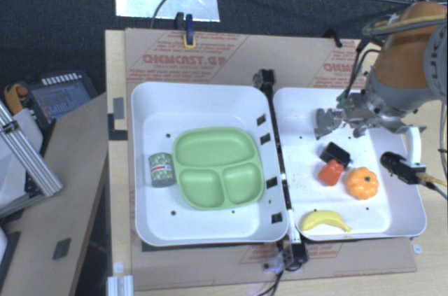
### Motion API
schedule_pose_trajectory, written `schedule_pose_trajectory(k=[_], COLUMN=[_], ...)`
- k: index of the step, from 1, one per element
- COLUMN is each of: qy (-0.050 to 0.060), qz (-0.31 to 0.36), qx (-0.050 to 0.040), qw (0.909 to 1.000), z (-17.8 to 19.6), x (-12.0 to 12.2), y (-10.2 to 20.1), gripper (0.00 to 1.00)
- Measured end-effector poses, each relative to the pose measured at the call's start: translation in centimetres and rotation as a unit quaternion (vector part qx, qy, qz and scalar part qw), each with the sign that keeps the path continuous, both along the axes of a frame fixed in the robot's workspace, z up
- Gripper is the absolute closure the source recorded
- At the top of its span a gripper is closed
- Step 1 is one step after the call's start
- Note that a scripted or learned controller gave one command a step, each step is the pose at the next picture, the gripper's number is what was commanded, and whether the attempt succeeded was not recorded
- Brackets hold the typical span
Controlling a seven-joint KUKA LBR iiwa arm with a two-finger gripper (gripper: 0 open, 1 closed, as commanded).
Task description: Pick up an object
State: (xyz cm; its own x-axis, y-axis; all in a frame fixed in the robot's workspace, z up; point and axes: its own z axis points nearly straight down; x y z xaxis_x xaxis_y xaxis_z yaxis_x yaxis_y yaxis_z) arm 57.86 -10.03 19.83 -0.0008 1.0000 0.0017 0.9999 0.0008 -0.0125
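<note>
Bins, two, shallow and of smooth white plastic, lie side by side on a brown printed board [210,57]: left bin [210,102], right bin [301,109]. Arm [409,53], grey with an orange band, enters from the right of the frame and ends in the gripper [324,124], which hangs over the bare upper part of the right bin; whether it is apart or together cannot be told at this angle. Plate [213,167], pale green, matte, rounded and split into three wells, fills the middle of the left bin. Pumpkin [362,182], orange, ribbed and squat, sits at the lower right of the right bin. Banana [324,220], yellow, curved and smooth, lies near that bin's lower edge. Red piece [331,174], glossy and rounded, lies just left of the pumpkin, with a black block [337,150], matte and boxy, touching its upper side. Can [161,168], a small cylinder with a printed label, stands just left of the plate. Step in hand, as judged: approach, with no object yet lifted. Nearest candidates are the block and the red piece, just below and right of the gripper. Next move calls for a short shift toward them, a descent, and a closing centred on one item; the touching pair may slip or shift together.
</note>
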Motion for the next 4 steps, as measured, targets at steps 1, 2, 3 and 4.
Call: schedule_pose_trajectory(k=[1, 2, 3, 4], qy=[-0.007, -0.004, -0.010, -0.019], qz=[0.001, 0.001, 0.002, 0.000], qx=[-0.0008, -0.0002, -0.0026, -0.0051], qw=[1.0000, 1.0000, 0.9999, 0.9998], z=[0.7, -5.0, -9.5, -10.4], x=[0.3, 0.2, 1.5, 2.3], y=[0.0, 1.0, 1.0, 0.7], gripper=[0.00, 0.00, 0.00, 0.00])
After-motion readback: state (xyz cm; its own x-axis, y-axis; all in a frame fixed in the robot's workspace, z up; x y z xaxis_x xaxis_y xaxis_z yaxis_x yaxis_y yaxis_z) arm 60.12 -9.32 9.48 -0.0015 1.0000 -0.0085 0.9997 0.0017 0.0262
